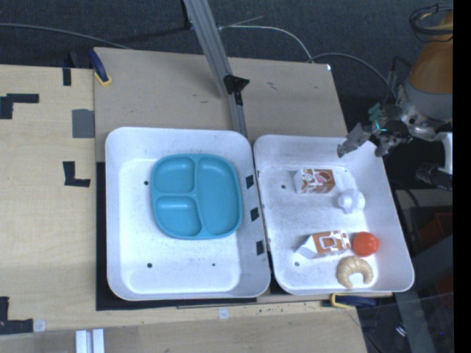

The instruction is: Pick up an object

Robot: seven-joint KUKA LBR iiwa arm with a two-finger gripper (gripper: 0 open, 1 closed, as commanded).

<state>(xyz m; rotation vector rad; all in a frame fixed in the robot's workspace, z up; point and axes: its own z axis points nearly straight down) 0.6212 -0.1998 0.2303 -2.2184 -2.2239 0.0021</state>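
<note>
The right bin [283, 153] holds a small brown-and-white carton [315, 181], a white knobbly object [349, 200], an orange-and-white carton [324, 244], a red-orange ball [365, 243] and a tan croissant [355, 271]. My gripper [363, 140] hangs over the bin's far right corner, above and to the right of the brown carton. Its dark fingers [349, 145] point left and nothing shows between them.
The left bin [125, 212] carries a teal divided plate [197, 195]. A grey metal pole [213, 43] slants down to the junction of the two bins at the back. Wooden bench top lies to the left and behind.
</note>
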